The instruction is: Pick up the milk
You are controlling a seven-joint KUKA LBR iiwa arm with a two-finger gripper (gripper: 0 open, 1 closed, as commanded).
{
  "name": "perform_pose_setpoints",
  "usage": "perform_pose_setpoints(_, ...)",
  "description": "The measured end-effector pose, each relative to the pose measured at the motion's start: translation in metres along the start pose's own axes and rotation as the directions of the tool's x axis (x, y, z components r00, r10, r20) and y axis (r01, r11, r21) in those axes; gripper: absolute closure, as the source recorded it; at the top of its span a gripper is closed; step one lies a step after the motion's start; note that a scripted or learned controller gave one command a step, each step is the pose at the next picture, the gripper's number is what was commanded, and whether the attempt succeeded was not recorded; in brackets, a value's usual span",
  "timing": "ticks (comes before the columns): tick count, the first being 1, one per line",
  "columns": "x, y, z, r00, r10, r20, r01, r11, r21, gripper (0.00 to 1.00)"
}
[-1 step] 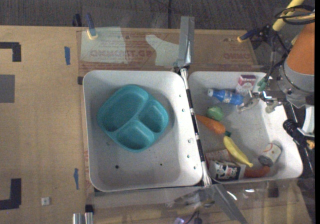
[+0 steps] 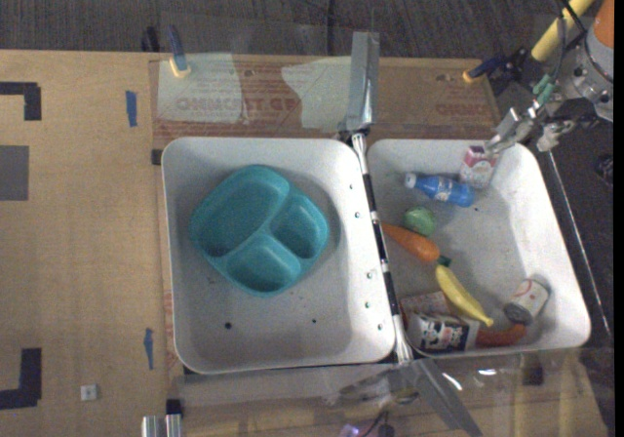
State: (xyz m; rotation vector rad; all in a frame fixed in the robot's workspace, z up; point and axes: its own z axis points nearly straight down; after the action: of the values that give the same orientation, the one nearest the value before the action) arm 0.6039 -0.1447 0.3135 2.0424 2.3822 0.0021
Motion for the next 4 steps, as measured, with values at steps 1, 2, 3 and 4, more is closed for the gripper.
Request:
perform_pose_setpoints(1,0.053,0.024,0.129,1.000,-0.010,-0.002,0.010,1.000,0.002,0.00)
perform_pose_setpoints(2,0.014,0.066,0.177,0.999,-0.049,0.000,0.049,0.999,0.000,0.00)
perform_pose_setpoints(3,0.050,0.072,0.078,1.000,0.017,0.000,-0.017,1.000,-0.001,0.00)
perform_pose_setpoints(4,0.002,0.032,0.172,0.999,-0.044,-0.001,0.044,0.999,0.002,0.00)
